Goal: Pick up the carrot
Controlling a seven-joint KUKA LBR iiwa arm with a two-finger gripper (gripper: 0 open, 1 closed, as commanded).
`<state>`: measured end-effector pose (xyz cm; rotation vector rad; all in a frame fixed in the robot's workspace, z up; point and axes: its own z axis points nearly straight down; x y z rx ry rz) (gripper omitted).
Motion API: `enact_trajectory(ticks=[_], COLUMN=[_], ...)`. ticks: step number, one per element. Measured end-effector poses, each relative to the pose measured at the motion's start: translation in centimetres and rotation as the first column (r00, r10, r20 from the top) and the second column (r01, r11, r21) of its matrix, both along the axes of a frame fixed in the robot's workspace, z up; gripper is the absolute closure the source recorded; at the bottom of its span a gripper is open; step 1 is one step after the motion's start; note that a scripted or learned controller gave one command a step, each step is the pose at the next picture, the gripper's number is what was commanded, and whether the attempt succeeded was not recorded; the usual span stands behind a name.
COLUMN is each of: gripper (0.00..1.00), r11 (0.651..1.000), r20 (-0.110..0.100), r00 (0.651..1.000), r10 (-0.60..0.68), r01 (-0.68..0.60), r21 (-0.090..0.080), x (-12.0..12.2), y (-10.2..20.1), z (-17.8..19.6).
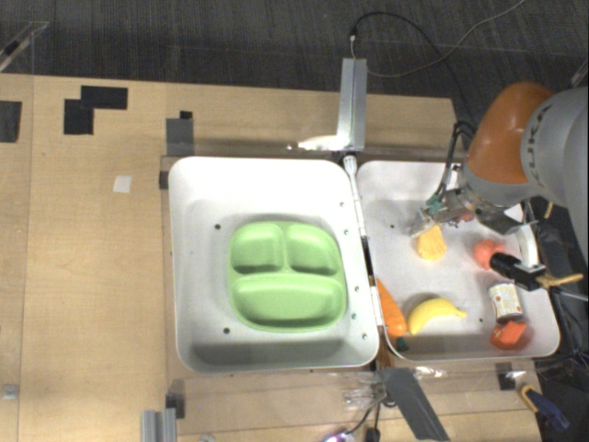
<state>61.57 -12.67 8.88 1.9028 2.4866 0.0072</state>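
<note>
The carrot [392, 312] is orange and lies along the left wall of the right bin [391, 191], near its front left corner. My gripper [444, 214] hangs over the middle of that bin, just above a pale yellow object [430, 244]. The carrot is well to the front left of the gripper and apart from it. The grey arm with its orange band [502, 141] reaches in from the right.
A banana [437, 314] lies right beside the carrot. A red-orange item [485, 253], a small can [504, 302] and another orange item [509, 336] sit along the right side. The left bin [198, 247] holds a green divided plate [285, 274].
</note>
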Motion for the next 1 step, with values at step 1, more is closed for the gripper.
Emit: enact_trajectory(ticks=[1], gripper=[1.0], r11=[0.98], r20=[0.001], r00=[0.98], r10=[0.199], r01=[-0.199], r21=[-0.002], x=[0.45], y=[3.73], z=[0.03])
